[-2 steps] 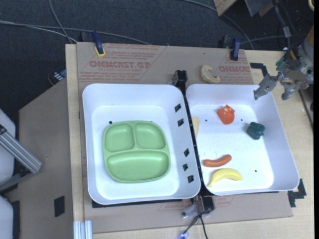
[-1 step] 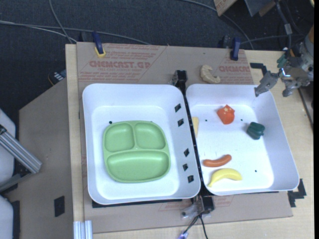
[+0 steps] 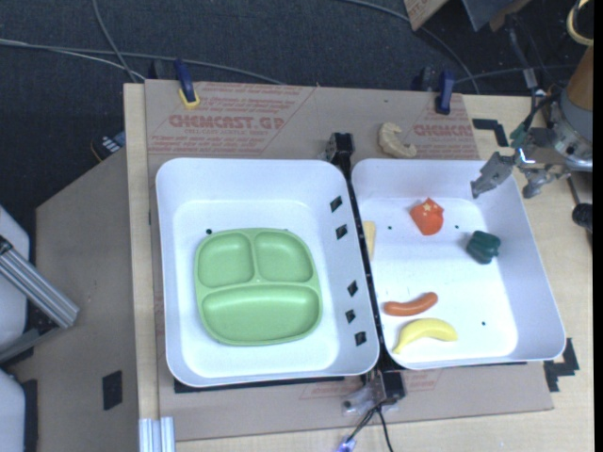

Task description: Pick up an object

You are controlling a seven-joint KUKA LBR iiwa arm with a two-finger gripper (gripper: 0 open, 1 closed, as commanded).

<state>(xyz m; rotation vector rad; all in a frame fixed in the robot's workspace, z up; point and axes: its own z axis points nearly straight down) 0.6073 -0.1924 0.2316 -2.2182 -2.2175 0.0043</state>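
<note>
The green block point(image 3: 483, 246), small, dark and rounded, lies in the right bin point(image 3: 528, 281), below and a little left of the end effector point(image 3: 510, 170), apart from it. The end effector hangs over the bin's top right rim with its fingers spread and nothing between them. A red-orange piece point(image 3: 427, 216) sits left of the block. A sausage point(image 3: 411, 303) and a curved yellow banana point(image 3: 424, 332) lie lengthwise left to right near the front. A smooth green divided tray point(image 3: 257, 285) sits in the left bin point(image 3: 174, 252).

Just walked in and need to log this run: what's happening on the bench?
A robot arm's gripper hangs over the far right rim of the right bin, holding nothing. That bin holds a strawberry, a dark green toy, a hot dog and a banana. A green divided plate sits in the left bin. Nothing is picked up yet.
</note>
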